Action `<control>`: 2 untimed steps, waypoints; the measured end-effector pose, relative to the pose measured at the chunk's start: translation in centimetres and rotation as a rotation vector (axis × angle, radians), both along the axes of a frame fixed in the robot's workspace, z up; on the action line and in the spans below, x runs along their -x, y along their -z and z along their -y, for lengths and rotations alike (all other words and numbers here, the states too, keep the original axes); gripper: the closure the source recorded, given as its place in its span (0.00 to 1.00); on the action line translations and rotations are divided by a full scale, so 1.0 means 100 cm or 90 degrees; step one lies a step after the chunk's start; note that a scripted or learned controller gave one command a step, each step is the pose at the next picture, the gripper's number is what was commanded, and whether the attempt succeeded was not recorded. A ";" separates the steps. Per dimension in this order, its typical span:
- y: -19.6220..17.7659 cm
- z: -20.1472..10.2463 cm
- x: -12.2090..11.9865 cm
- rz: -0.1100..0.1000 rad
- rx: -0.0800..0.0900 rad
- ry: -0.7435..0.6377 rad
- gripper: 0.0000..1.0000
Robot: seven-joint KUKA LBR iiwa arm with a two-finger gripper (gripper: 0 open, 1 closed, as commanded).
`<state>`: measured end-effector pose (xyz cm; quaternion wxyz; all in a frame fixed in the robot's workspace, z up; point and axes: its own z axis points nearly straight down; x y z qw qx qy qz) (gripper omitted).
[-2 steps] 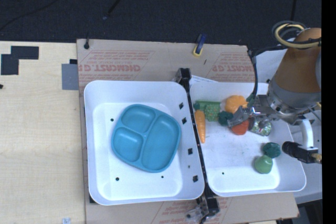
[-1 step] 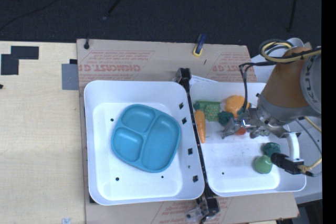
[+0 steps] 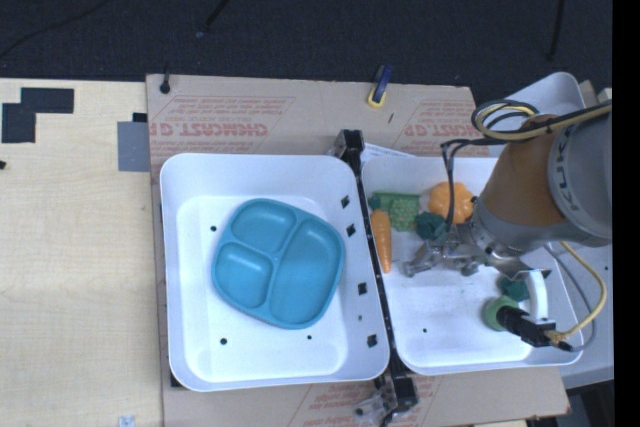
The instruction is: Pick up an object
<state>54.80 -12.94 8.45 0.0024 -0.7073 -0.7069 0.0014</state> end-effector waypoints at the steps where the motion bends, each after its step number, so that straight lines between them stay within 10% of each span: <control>1: -0.013 0.001 0.000 0.000 0.000 0.004 1.00; 2: -0.072 -0.002 0.006 0.004 0.001 0.001 1.00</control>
